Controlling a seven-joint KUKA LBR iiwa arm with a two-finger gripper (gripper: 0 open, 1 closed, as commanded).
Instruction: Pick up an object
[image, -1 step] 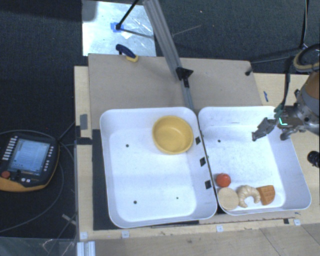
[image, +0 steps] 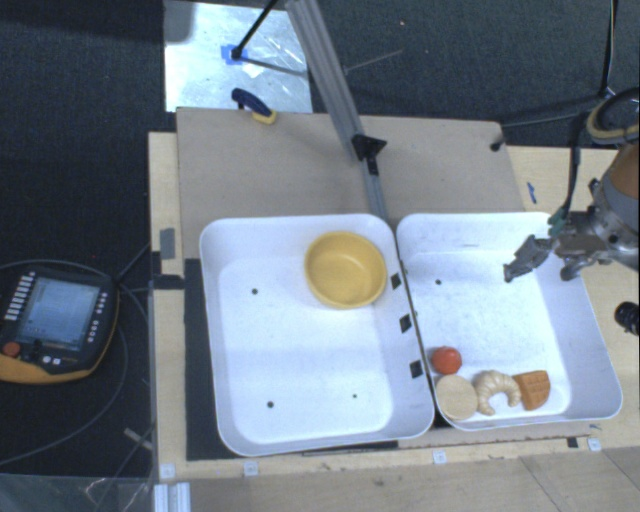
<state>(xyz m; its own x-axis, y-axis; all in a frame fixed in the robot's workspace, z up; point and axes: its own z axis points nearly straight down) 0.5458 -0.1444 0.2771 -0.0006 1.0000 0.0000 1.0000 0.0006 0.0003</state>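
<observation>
End effector above the right bin, nothing between its fingers.

The end effector (image: 522, 262) hangs over the far right part of the right bin (image: 580, 340); I cannot tell if its fingers are apart or together. In the near left corner of this bin lie a red ball (image: 446, 359), a pale round disc (image: 458, 397), a beige croissant-like piece (image: 494, 389) and an orange wedge (image: 533, 388), close together. A yellow bowl (image: 346, 268) sits at the far edge of the left bin (image: 240, 400). No readable writing.

Dark carpet floor (image: 80, 120); tan bench (image: 300, 170).
</observation>
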